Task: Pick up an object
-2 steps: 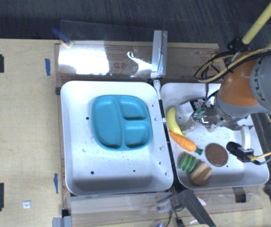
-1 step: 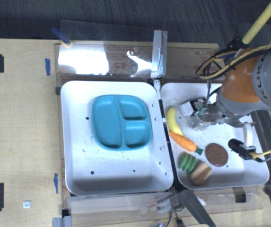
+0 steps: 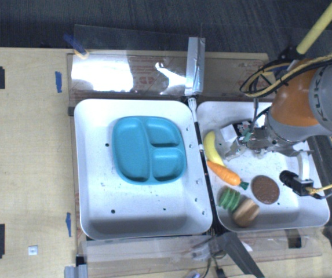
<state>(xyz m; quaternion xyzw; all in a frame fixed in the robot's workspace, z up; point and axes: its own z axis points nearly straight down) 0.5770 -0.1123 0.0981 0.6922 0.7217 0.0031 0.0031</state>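
The right bin [image 3: 305, 216] holds a yellow banana [image 3: 212, 148], an orange carrot [image 3: 225, 174], a green ribbed piece [image 3: 230, 198], a tan bread-like piece [image 3: 247, 211] and a round brown disc [image 3: 265, 189]. My gripper [image 3: 235, 145] hangs low in the upper part of this bin, just right of the banana and above the carrot. The grey arm with its orange band [image 3: 293, 106] reaches in from the right. Nothing shows between the fingers.
The left bin [image 3: 96, 213] carries a blue divided tray [image 3: 149, 149]. Yellow and black cables [image 3: 270, 74] loop above the right bin. A clear plastic sheet [image 3: 131, 68] lies behind the bins. A black fitting [image 3: 293, 181] sits at the right bin's right side.
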